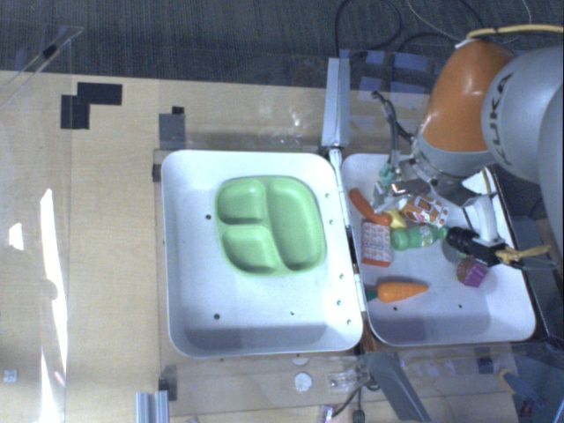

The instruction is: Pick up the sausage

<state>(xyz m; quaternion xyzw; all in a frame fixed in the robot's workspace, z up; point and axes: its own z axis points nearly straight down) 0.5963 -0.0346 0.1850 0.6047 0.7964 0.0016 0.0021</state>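
The sausage (362, 206), a short reddish-orange link, lies aslant in the right bin (458, 324) near its left wall. My gripper (390, 186) hangs low over the bin's upper middle, just up and to the right of the sausage's end. The arm's orange band and grey body hide the bin's top right part. Nothing shows between the gripper's fingers.
Close around the gripper lie an orange-and-white packet (426, 208), a green bottle (414, 237) and a red-and-white carton (376, 243). A carrot (401, 291) and a purple block (473, 274) sit lower down. The left bin (194, 315) holds a green divided plate (269, 223).
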